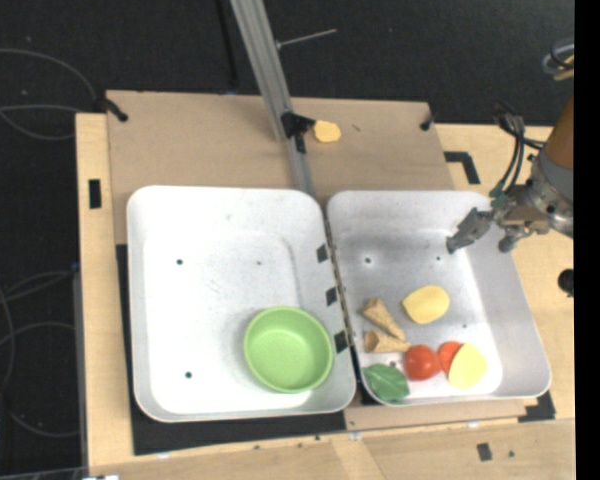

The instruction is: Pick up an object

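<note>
White bins sit side by side — the left bin (180,228) holds a green bowl (288,348) at its 5 o'clock corner. In the right bin (380,218), toward 6 o'clock, lie a yellow potato-like piece (426,304), two tan wedges (380,315), a red tomato (421,362), a red-and-yellow fruit (464,364) and a green leaf (387,380). The gripper (485,230) hangs at the bin's 2 o'clock edge — fingers spread, nothing between them.
</note>
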Action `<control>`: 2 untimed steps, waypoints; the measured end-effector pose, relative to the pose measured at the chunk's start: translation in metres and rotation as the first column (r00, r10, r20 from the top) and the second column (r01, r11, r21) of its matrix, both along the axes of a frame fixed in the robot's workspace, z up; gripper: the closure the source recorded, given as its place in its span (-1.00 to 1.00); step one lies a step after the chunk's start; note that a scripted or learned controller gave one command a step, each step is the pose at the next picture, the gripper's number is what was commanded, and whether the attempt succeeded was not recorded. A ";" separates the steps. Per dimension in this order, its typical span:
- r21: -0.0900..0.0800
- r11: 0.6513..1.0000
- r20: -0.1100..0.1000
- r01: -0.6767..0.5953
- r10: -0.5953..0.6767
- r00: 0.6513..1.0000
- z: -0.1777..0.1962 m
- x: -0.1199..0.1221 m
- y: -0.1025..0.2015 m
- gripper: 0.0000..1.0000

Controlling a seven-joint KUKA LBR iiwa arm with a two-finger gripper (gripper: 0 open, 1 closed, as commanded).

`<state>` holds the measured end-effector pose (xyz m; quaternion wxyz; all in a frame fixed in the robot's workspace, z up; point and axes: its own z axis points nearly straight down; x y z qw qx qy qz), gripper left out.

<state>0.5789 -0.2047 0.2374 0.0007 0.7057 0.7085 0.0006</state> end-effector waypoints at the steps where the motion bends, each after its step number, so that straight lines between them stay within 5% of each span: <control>1: 0.000 1.000 0.000 0.000 0.000 1.000 0.000 0.000 0.000 -1.00; 2: -0.002 1.000 -0.006 0.005 -0.005 1.000 -0.050 -0.001 -0.012 -1.00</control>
